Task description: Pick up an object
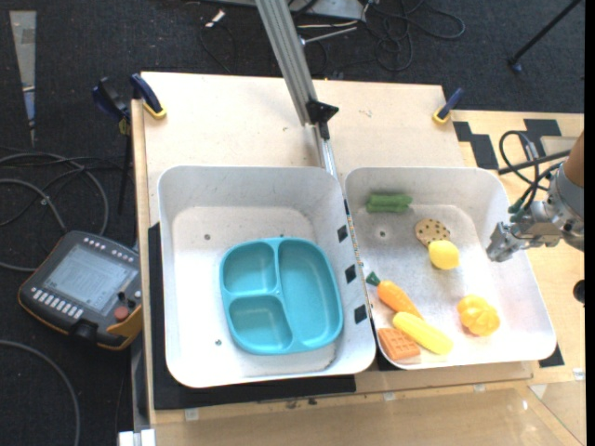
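Overhead, the camera view shows a bench (232, 128) carrying two white bins side by side. The left bin (186, 212) holds a teal divided tray (279, 295) with three compartments, lying flat near the bin's middle.

The right bin (465, 193) holds the loose objects. A green piece (388, 203) lies near the far wall. A tan cookie (431, 229) sits nearer the middle, and a round yellow lemon (444, 255) touches its near edge. Toward the near left corner lie an orange carrot (397, 296), a long yellow corn (421, 333) just beside it, and a waffle (400, 345) touching the corn's left end. A crumpled yellow item (478, 315) rests apart from these, toward the near right.

The arm enters from the right, above the right bin's right wall. The gripper (502, 246) sits over the bin's right edge, to the right of the lemon and apart from it. Nothing is seen between its tips; whether it is spread or pressed together cannot be told at this size.

A grey pendant (79, 291) with a screen lies on the floor left of the bench. Yellow clamps (152, 106) grip the bench's far corners.
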